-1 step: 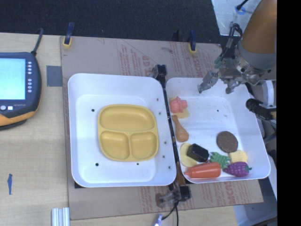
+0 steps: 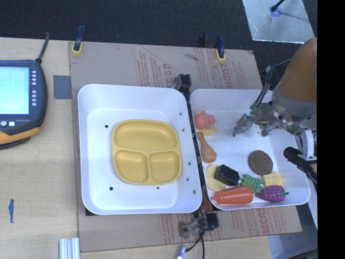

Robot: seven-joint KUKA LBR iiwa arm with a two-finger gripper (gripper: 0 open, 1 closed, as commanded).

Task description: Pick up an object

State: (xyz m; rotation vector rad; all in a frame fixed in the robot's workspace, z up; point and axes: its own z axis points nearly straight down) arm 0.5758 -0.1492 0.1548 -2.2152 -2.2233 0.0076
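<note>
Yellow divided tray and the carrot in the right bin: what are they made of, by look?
Yellow divided tray: likely moulded plastic, matte to satin; rounded compartment walls, uniform colour, soft sheen. Carrot: probably plastic or rubber toy food, glossy; it shows a bright highlight along its top. Neither can be confirmed by look alone.

Even, bright overhead light; soft shadows, mild blur, white bins (image 2: 91, 144) slightly glaring.
</note>
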